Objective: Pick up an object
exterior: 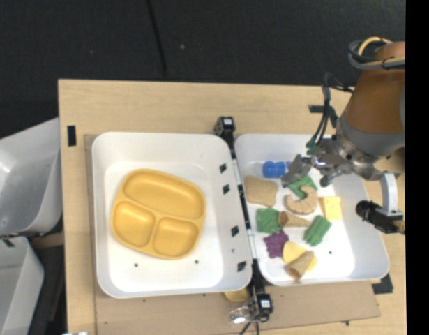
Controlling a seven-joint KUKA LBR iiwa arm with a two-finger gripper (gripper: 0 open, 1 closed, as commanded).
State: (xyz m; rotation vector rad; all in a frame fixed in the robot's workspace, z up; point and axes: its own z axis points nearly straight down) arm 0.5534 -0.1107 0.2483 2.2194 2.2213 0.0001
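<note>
At the near edge of the right bin (367,253), a tan cone-shaped piece (302,264) is seen beside a yellow wedge (292,251) and a purple grape cluster (275,243). Just beyond, two green pieces (268,220) (317,229), a yellow block (331,207) and a round biscuit-like piece (300,204) are found. The yellow divided tray (158,213) lies in the left bin (109,271). Farther back, the claw (306,174) is poised low over a green object (303,185), near a blue cup (273,169) and a tan slice (261,190); whether anything is gripped cannot be told.
</note>
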